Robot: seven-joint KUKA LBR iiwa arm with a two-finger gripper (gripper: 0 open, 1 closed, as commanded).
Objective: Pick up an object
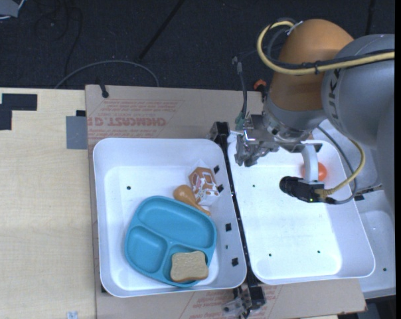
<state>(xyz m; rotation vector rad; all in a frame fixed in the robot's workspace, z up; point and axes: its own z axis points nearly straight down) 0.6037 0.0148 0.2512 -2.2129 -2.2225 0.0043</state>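
The gripper (253, 153) hangs over the right bin's (300, 258) far-left corner (jaw state: cannot tell); an orange ball (321, 171) sits near it.

Left bin (111, 178) holds blue divided tray (162, 234), slice of bread (188, 266) in tray's 5 o'clock compartment. Tan drumstick-like item (187, 196) and crumpled wrapper (204, 180) just beside tray at 1 o'clock. Arm (333, 78) over right bin (300, 244), gripper (250, 153) at its 11 o'clock corner. Orange object (321, 171) at bin's 2 o'clock, partly hidden.
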